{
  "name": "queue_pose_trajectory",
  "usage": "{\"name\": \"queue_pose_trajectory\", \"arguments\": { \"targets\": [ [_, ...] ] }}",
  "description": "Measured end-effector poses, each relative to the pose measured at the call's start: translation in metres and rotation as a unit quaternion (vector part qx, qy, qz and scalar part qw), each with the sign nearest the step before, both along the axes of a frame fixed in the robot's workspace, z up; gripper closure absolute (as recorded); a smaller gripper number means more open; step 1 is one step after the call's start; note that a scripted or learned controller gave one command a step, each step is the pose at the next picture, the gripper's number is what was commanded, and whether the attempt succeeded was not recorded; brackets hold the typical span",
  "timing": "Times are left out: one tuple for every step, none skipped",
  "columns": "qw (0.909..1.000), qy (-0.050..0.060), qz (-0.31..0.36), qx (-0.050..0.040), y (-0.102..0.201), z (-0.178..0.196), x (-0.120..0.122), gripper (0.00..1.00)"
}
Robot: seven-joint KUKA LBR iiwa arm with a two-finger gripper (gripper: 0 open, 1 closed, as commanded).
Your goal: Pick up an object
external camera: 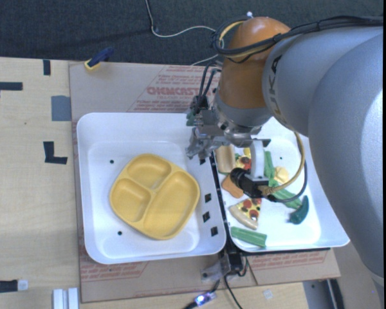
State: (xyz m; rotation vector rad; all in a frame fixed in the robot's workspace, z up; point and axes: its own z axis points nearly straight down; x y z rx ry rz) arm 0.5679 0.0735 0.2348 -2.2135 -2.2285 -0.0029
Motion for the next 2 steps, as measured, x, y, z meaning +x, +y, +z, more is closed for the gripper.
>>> {"name": "queue_pose_trajectory", "arguments": {
  "targets": [
    [1.0, 0.002, -0.003, -0.0014, 0.0009, -0.0033, -0.0028, 1.0],
    [1.0, 0.002, -0.003, -0.0016, 0.0052, -0.012, -0.0057, 1.0]
  ]
}}
